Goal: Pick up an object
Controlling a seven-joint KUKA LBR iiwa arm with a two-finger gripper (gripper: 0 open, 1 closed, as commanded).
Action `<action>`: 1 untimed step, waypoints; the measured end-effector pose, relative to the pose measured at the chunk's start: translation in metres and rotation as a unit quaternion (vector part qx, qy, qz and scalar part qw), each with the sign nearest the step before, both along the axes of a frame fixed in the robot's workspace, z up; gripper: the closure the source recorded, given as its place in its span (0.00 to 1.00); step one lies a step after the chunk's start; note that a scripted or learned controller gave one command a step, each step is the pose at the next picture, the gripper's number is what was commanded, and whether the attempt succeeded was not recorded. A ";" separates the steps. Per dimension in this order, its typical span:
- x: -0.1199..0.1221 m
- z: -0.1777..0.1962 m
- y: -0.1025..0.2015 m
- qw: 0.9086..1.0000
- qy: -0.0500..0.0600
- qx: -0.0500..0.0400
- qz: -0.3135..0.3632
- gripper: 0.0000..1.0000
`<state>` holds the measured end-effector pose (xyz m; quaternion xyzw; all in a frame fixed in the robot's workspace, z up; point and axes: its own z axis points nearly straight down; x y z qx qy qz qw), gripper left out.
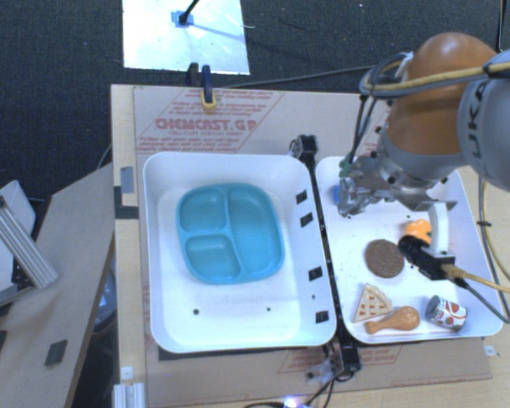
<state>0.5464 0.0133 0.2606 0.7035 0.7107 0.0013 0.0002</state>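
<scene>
- The grey arm with the orange band [438, 66] leans in from three o'clock, and its metal claw [353, 195] hangs low over the ten o'clock corner of the right-hand shallow white bin [484, 308]; from this angle I cannot tell how the claw is set, and nothing shows in its grip.
- All the candidates sit in that right bin: a round brown cookie-like disc [384, 258] near its middle, a small orange piece [418, 228] at about two o'clock from the disc, a tan triangular pizza-slice toy [371, 301] toward seven o'clock, a tan drumstick-shaped toy [393, 320] just beside the slice, and a small red-and-white can [445, 312] at five o'clock.
- The left-hand white bin [166, 313] carries a turquoise divided plastic plate [230, 232].
- My read: the pick has not begun, and the brown disc looks the nearest target, at about four o'clock from the claw.
- To do it well, centre over the disc, come straight down, and close across its width, staying off the black cable fitting [425, 257] just beside it.
- The disc lies flat, with no long axis, so any approach angle serves.
- The drumstick's long axis runs roughly nine to three, fat end toward three; grip it across that line.
</scene>
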 end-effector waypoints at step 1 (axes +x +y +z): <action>-0.002 -0.019 0.055 1.000 0.001 0.000 0.000 1.00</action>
